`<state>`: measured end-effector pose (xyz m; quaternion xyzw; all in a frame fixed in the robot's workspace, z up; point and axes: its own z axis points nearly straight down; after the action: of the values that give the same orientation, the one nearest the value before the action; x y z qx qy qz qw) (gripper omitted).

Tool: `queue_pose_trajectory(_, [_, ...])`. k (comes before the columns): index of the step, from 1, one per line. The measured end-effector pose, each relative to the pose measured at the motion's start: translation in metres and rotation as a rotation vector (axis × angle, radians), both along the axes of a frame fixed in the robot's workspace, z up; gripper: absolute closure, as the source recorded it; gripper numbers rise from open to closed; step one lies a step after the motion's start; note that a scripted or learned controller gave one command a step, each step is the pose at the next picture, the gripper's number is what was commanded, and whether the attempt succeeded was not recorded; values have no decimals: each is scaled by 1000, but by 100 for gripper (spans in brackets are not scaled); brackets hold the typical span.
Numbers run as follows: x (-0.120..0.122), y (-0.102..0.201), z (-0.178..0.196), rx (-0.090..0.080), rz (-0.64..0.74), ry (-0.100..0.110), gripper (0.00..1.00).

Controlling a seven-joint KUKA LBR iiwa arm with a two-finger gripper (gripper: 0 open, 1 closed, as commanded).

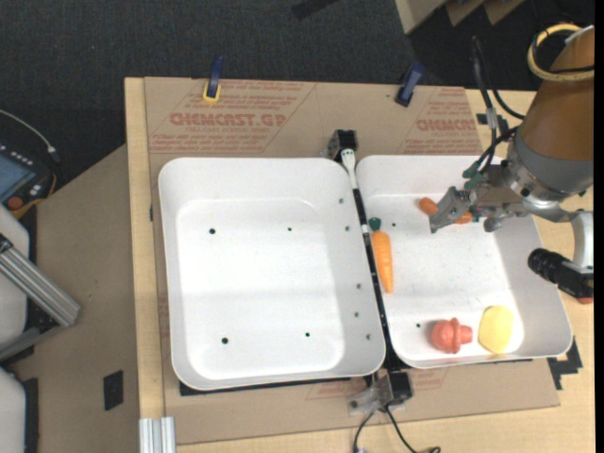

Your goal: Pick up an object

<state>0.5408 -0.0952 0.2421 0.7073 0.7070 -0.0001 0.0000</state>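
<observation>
Nearest you, a clamp (392, 388) grips the front edge where the two bins meet, with a cable trailing off the bench (283, 102). Just behind it, in the front corner of the right bin (528, 347), you see a red toy (450, 335) and a lemon (496, 329) lying just beside each other, the lemon closer to the bin's right wall.

Further back, a carrot (382, 260) lies along the right bin's left wall, its green top pointing away from you, close to the divider between the bins. The left bin (189, 253) sits alongside, touching the right one along that divider.

Beyond the carrot, the end effector (451, 208) hangs over the back half of the right bin, reaching in from the right. A small orange object (432, 206) shows at its tip; you cannot tell from here whether the fingers are apart or clamped on it, nor whether the object rests on the bin floor. The arm (557, 121) rises behind it, orange band above the grey wrist.

At the far side, a second clamp (343, 145) sits at the back of the divider, and two blue clips (214, 80) pin the cardboard sheet to the bench.
</observation>
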Motion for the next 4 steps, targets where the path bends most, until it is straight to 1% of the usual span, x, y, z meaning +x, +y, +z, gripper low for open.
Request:
queue_pose_trajectory(1, [-1, -46, 60, -2, 0, -3, 0])
queue_pose_trajectory(2, [-38, -35, -158, 3, -1, 4, 0])
queue_pose_trajectory(3, [28, -16, -148, -1, 1, -3, 0])
queue_pose_trajectory(4, [97, -1, -130, -1, 4, -7, 0])
